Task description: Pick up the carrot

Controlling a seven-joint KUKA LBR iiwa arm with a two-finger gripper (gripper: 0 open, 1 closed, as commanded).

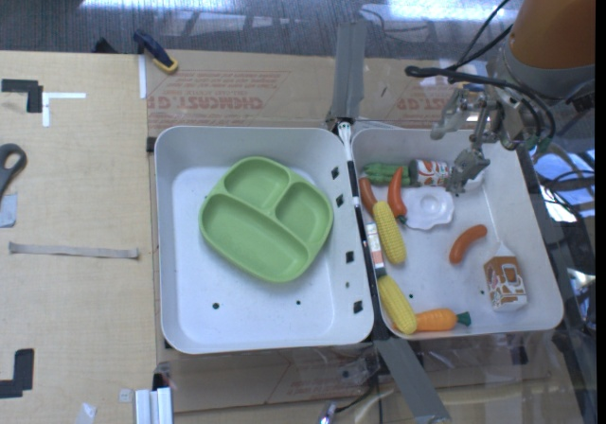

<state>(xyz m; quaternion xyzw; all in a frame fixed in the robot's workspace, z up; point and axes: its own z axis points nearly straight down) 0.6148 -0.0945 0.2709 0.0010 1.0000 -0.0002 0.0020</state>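
Observation:
The carrot (435,320), orange with a green stub at its right end, lies along the front wall of the right bin (530,223). A yellow corn cob (397,304) lies right next to its left end. My gripper (461,148) hangs over the back of the right bin, above a small red-and-white can (432,170) and far from the carrot. Its fingers stand apart, open, with nothing between them.
The right bin also holds a second corn cob (388,231), a red chili (398,193), a white fried egg (428,208), an orange sausage (467,243), a small carton (505,282) and a green vegetable (383,172). A green divided plate (267,218) lies in the left bin (180,299).

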